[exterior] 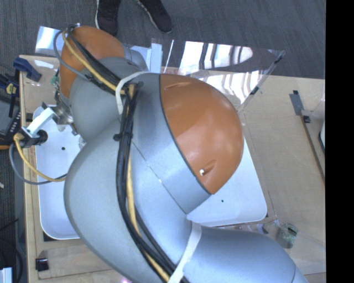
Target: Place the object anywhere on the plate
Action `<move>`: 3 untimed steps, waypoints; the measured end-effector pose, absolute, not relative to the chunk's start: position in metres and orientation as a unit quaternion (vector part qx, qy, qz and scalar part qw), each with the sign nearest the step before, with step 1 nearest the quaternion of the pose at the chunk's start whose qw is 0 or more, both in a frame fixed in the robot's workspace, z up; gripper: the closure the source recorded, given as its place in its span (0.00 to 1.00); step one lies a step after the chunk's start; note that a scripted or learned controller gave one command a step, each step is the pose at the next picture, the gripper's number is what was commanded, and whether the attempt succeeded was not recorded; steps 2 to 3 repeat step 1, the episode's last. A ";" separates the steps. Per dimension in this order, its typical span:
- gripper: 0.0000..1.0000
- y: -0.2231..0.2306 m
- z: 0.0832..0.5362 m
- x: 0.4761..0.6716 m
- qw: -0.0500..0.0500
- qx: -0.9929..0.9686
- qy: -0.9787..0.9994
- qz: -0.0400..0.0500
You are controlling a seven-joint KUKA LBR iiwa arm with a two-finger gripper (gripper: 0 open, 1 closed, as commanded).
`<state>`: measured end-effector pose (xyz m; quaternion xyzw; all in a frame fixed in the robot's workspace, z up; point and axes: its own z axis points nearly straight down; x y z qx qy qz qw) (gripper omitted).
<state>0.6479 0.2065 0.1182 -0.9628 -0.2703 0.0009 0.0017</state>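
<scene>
- Right now, the big grey arm [110,182] covers most of both bins.
- Its round orange band [199,132] sits in the middle of the view, over the line where the two bins meet.
- Another orange part [91,44] is up at the top left.
- Black and yellow cables [124,166] run along the arm, held by a white strap [119,91].
- The gripper [65,117] is at the far left, over the top corner of the left bin [50,171]. It is mostly tucked under the arm, and I cannot tell if it is spread or closed.
- I cannot tell where the object or the plate lies, because the arm hides the bin floors where they could be.
- A strip of the left bin's white floor is bare along its left and bottom edges.
- A yellow cable [33,174] loops over that strip from a white plug [34,128].
- A bare corner of the right bin [243,204] peeks out below the orange band.
- A clear plastic wall [232,55] stands along the top edge of the right bin.
- The tan surface [287,143] to the right of the bins has open room.
- A blue clamp [25,66] grips the surface's left edge.
- Two dark shoes [155,14] stand on the floor at the top.
</scene>
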 end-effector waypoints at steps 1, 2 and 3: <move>0.00 0.195 0.209 0.622 0.002 -0.964 -0.264 0.000; 0.00 0.195 0.209 0.622 0.002 -0.964 -0.264 0.000; 0.00 0.195 0.209 0.622 0.002 -0.964 -0.264 0.000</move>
